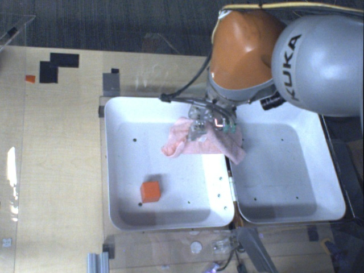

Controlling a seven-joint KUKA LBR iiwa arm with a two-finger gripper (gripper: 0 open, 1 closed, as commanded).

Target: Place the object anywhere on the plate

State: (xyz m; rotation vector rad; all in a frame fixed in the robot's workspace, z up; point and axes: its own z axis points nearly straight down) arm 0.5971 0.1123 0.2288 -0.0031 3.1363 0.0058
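The gripper of a grey KUKA arm hangs over the upper right part of the left bin, its fingers closed on a crumpled pink cloth. The cloth droops from the fingers, one end trailing toward the middle of the left bin, the other hanging across the divide onto the edge of the right bin. The arm's orange band looms just above the gripper. A small orange block lies on the left bin's floor, toward its lower left and well apart from the cloth.
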